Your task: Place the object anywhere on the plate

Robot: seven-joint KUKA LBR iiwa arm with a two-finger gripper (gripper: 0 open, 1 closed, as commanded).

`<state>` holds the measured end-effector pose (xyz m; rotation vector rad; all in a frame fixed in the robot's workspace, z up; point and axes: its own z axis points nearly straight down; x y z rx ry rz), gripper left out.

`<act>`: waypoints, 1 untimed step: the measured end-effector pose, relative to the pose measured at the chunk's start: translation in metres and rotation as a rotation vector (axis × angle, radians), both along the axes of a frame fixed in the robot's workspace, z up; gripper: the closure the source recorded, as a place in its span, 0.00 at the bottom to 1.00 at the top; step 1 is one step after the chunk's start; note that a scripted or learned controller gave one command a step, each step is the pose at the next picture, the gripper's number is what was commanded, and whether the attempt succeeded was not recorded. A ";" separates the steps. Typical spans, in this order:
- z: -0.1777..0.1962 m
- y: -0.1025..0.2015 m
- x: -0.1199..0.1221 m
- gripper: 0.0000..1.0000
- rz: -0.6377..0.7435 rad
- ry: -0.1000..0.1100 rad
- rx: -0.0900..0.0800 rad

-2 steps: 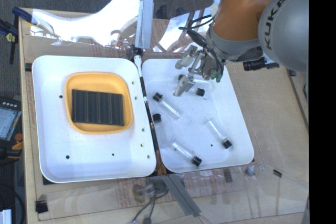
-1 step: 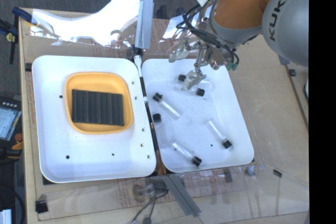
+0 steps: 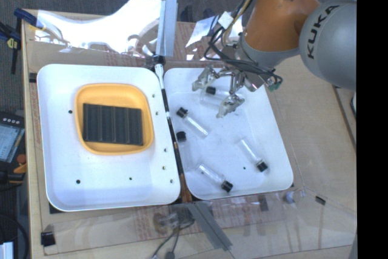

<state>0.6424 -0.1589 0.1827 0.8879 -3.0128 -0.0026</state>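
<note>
Right now the grey arm with its orange band reaches in from the right and hangs its two-finger gripper (image 3: 219,91) over the far part of the right white bin (image 3: 276,130). Its metal fingers look spread apart, with nothing visibly held between them; a small black cap sits just beside the left finger, though whether it touches is too fine to tell.

Four clear plastic vials with black caps lie scattered in that bin: one near the middle-left (image 3: 191,122), one towards the right (image 3: 253,156), one at the near edge (image 3: 216,178), and a small dark piece (image 3: 180,136) by the left wall. Any of these would serve as the object.

The target, a yellow rounded plate with a dark ribbed insert (image 3: 114,120), sits in the left white bin (image 3: 54,179), well apart from the gripper.

The step in hand appears to be the pick. To do it well, the fingers should straddle a vial across its narrow width, not along its length, and come down centred on the body rather than the cap, since a clear round tube will likely roll or squirt out of an off-centre pinch. The middle-left vial is nearest and lies clear of the walls, so it looks the easiest choice.
</note>
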 end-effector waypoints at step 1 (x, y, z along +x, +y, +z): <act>0.022 -0.020 -0.011 0.00 0.215 -0.005 -0.001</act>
